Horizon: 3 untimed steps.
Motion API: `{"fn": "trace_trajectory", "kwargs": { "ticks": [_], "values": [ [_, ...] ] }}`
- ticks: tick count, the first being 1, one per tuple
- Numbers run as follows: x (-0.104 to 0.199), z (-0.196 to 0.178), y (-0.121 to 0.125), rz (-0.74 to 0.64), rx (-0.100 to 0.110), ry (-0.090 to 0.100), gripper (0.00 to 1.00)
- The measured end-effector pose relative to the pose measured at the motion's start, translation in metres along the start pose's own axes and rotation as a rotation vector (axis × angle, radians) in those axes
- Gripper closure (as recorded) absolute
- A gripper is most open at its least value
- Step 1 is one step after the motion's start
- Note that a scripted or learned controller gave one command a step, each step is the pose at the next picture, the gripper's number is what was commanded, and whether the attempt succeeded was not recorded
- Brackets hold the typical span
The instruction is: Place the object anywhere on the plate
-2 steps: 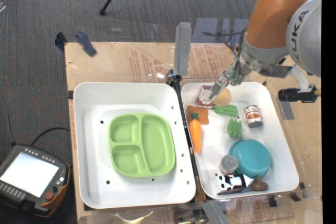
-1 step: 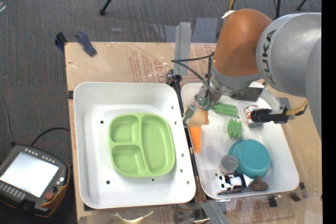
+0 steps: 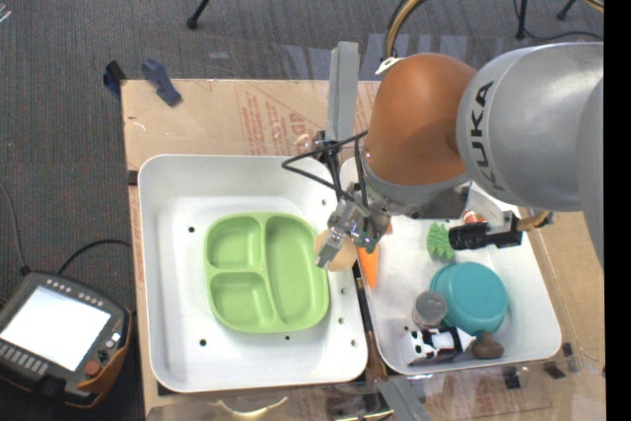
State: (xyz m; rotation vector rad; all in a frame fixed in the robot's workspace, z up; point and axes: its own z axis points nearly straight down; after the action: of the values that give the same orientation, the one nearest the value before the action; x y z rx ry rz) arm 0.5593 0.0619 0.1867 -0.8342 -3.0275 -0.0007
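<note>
Looming closest to the lens, the grey arm (image 3: 547, 128) with its orange band (image 3: 419, 118) reaches in from the right and covers the far part of the right bin (image 3: 537, 335). Below the band, the gripper (image 3: 340, 246) hangs over the seam between the two bins, with a pale tan object (image 3: 338, 257) seemingly pinched between its fingertips; the grip looks shallow, so I would not trust it fully. Just right of it an orange carrot-like piece (image 3: 368, 266) lies against the bin wall. The green divided plate (image 3: 266, 271) sits in the left bin (image 3: 163, 212), its right rim just beside the tan object.

To do this step well, carry the object left until it is squarely above the plate's long right compartment, clear of the rim, then lower it close before letting go, so it cannot bounce off or roll into the bin. A teal bowl (image 3: 473, 296) and small toys in the right bin stay out of the path.
</note>
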Motion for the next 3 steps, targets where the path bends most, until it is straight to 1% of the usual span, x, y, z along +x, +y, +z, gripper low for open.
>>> {"fn": "trace_trajectory", "kwargs": {
  "ticks": [1, 2, 3],
  "values": [
    [0.027, 0.036, 0.051, -0.120, 0.003, 0.004, 1.00],
    [-0.042, -0.072, 0.082, -0.178, -0.007, -0.012, 1.00],
    [0.016, -0.082, 0.039, -0.571, -0.001, -0.002, 1.00]
  ]
}}
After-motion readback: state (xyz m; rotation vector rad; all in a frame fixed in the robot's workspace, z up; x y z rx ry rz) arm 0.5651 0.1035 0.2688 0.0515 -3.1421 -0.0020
